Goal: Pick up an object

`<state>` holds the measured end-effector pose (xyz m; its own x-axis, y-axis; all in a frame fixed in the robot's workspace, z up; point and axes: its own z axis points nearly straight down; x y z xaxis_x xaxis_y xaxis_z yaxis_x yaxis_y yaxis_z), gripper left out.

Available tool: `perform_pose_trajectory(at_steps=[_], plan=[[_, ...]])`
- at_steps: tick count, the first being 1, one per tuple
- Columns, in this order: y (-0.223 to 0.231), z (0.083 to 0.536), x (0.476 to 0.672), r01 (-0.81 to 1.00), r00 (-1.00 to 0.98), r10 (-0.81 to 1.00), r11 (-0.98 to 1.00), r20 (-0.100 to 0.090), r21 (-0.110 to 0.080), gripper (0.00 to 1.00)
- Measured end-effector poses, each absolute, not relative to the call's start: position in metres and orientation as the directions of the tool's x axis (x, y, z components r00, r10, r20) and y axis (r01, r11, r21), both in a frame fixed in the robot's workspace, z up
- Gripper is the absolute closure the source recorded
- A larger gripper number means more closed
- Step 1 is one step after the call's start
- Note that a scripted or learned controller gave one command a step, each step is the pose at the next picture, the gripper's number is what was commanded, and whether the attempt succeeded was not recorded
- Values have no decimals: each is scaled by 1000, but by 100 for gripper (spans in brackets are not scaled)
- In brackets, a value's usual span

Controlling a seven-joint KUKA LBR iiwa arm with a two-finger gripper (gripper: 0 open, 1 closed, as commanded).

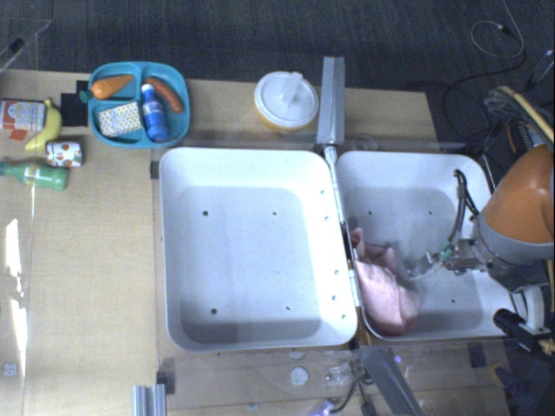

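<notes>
Gripper (422,267) sits just beside pink cloth (383,291) in right bin (408,180); its grip cannot be told.

The light is bright and even, and it seems to come from above. The two white bins (251,167) shine pale, and each has a soft grey shadow along its bottom wall. At the left edge of the frame, the bench (78,258) has a white streak of glare (maybe off a clear sheet). The dark floor at the top looks grainy. Small things at the upper left look a bit fuzzy.
</notes>
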<state>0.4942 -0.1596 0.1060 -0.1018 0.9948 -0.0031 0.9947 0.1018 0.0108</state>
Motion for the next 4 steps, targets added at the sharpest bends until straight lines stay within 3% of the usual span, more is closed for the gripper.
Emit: perform_pose_trajectory(at_steps=[1, 2, 3, 4], plan=[[-148, 89, 559, 994, -113, 994, 113, -5, 14, 0], [-159, 201, 542, 988, -152, 988, 152, -2, 6, 0], [-103, 92, 522, 948, -317, 948, 317, -9, 17, 0], [-97, 92, 495, 833, -553, 833, 553, -18, 20, 0]])
